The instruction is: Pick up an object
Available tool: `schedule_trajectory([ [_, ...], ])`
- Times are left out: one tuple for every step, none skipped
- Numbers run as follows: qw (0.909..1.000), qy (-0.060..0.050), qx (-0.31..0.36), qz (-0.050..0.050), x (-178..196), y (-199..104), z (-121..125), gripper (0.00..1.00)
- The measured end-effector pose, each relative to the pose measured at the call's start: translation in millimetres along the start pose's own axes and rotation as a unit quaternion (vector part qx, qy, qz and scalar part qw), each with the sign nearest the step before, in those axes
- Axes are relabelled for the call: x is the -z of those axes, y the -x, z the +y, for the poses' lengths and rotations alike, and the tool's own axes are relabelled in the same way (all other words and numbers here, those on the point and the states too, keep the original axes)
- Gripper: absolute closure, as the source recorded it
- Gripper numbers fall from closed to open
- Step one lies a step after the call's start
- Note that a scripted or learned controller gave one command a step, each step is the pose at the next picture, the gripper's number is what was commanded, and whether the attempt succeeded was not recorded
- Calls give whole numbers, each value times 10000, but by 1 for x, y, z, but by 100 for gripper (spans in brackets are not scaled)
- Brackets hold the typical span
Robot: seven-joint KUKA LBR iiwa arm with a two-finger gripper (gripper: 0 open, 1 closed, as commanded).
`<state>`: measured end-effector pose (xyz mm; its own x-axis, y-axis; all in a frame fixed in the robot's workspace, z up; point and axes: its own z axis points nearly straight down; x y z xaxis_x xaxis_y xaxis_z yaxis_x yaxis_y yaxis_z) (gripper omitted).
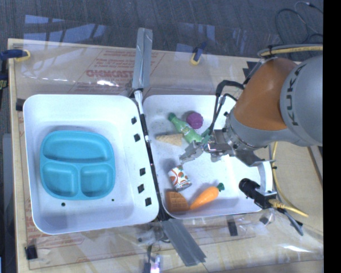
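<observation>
I've got the arm [273, 104] reaching over the right bin [159, 104] on the bench [62, 58]. Its fingers [188, 152] look spread and hold nothing, poised just below the green bottle [184, 129]. I'd take that bottle as my object: centre over its body, then close. The cone [169, 139] lies just left; the small cup [180, 178] sits below, so I'd descend straight.

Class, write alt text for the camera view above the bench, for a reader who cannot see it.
A grey and orange robot arm reaches from the right into the right-hand white bin, its gripper beside a green bottle. That bin also holds a purple ball, a carrot and a small can. The left bin holds a blue divided tray.
</observation>
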<state>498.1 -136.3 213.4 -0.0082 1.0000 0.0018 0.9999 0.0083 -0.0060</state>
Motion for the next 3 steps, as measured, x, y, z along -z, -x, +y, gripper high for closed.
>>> schedule_trajectory([
  [9993,40,362,-45,-86,-31,-20,0],
  [9988,36,476,-61,-121,-16,11,0],
  [9986,18,524,-27,-112,-20,11,100],
])
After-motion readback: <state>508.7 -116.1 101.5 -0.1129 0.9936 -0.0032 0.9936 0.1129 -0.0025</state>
